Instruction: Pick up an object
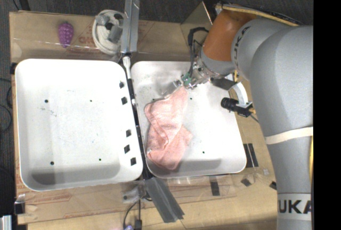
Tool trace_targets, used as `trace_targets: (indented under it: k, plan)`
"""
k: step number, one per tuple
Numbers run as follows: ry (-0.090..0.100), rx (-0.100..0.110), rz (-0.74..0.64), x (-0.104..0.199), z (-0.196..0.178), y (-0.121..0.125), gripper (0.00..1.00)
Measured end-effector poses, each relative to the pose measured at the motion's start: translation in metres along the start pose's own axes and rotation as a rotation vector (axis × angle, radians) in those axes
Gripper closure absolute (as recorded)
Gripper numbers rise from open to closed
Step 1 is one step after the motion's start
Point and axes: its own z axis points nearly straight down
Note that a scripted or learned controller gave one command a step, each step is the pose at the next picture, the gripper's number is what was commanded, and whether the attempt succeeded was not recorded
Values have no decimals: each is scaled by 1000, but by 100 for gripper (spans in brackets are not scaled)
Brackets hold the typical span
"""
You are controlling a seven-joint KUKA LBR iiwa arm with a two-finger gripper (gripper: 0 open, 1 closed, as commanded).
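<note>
A pink cloth (166, 130) lies crumpled in the right bin (224, 144), running from the bin's middle down toward its front left corner. Its upper end narrows to a point and rises to my gripper (185, 84), which hangs over the back half of the right bin. The fingers are shut on that upper tip of the cloth. The rest of the cloth trails down and still rests on the bin floor. The grey arm with its orange band (221, 37) reaches in from the upper right.
The left bin (69, 122) stands beside the right one, with a divider rail (130, 117) between them. Behind the bins, a purple object (65, 33) and a white roll (108, 31) sit on the bench. A black fitting (234, 105) sticks out by the right bin's right edge.
</note>
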Motion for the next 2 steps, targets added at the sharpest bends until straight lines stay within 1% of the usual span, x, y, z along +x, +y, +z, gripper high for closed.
trace_targets:
  k: [1,2]
  plan:
    - [2,3,-3,0,-7,1,100]
    - [2,3,-3,0,-7,1,0]
